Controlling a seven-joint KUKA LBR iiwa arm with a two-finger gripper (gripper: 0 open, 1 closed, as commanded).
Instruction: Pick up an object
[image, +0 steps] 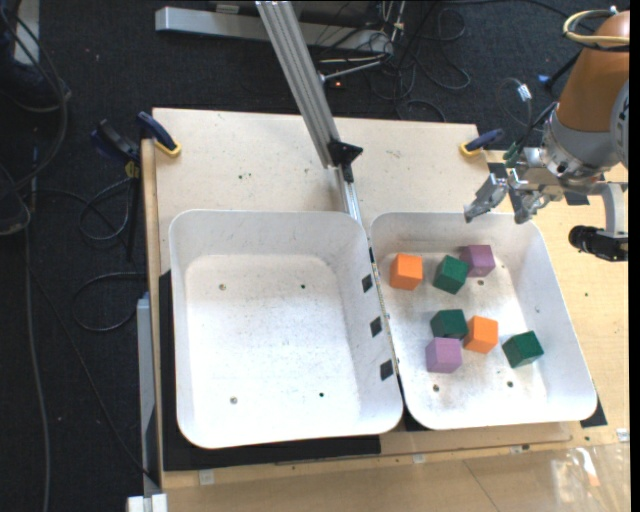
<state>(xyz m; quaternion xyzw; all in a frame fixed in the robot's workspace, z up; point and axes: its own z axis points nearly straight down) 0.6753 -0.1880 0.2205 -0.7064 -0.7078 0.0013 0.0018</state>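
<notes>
Gripper (503, 201) spread and bare, poised at upper right of frame above the far rim of the right bin (560, 330) — nothing between the fingers. Below and left: purple cube (480, 259) nearest, green cube (452, 273) touching it, orange cube (406, 271) further left. Toward lower right — four more cubes clustered. Judged barely begun: descent, closing and lift all remaining.

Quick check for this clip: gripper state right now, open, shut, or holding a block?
Gripper: open, nothing between its fingers, poised above the far rim of the right bin, clear of the blocks.
</notes>
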